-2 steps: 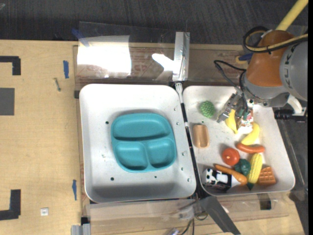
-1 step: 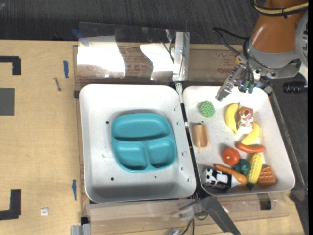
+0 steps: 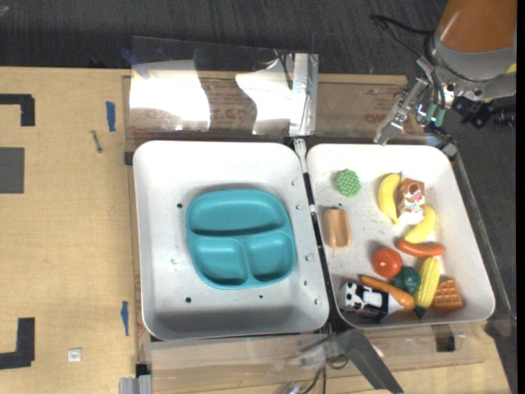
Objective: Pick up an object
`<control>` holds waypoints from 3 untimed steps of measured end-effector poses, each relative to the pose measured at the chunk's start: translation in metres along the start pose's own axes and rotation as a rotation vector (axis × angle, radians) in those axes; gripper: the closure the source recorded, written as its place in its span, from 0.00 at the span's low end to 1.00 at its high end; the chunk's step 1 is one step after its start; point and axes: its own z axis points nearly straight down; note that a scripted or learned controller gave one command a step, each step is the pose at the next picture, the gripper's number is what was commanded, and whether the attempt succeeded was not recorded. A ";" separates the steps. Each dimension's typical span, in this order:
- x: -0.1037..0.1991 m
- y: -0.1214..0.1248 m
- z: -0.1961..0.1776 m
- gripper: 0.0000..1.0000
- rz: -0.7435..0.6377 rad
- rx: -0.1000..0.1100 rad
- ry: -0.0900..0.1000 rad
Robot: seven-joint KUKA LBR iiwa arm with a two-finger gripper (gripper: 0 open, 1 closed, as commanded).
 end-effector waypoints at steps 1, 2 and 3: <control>0.001 0.000 0.003 0.00 0.000 0.002 0.005; -0.001 -0.087 0.116 0.00 -0.160 0.006 0.016; 0.060 -0.125 0.202 0.00 -0.096 0.001 0.004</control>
